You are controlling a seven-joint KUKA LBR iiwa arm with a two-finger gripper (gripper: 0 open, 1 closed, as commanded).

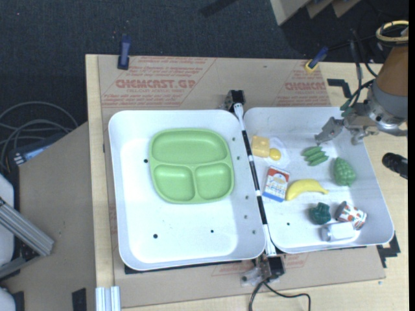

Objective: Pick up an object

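At the upper right of the frame, over the far corner of the right bin (363, 125), you have the gripper (342, 129) hanging with its two fingers spread apart and nothing between them; one finger (326, 132) points down and left toward the bin floor. The relation your next move turns on is this: the nearest object, the green pea pods (315, 155), lies just below and to the left of the fingertips in the picture, near but apart from them, with its long axis running slantwise from lower left to upper right. The knobbly green fruit (344, 172) sits below the gripper, a little farther down the frame. There is one arm, so no choice of side arises. Count what the right bin holds: one pea-pod piece, one knobbly green fruit, one banana (306, 188) lying roughly level across the frame, one small red and white carton (276, 184) touching the banana's left end, one yellow item (262, 147) near the divider, one dark teal piece (319, 213), and one red and white packet (350, 216) with a grey piece (337, 232) beside it at the lower right. The left bin (130, 193) holds one green divided plate (192, 165) with three compartments. I judge the pea pods the likeliest target, needing a short drop down-left.
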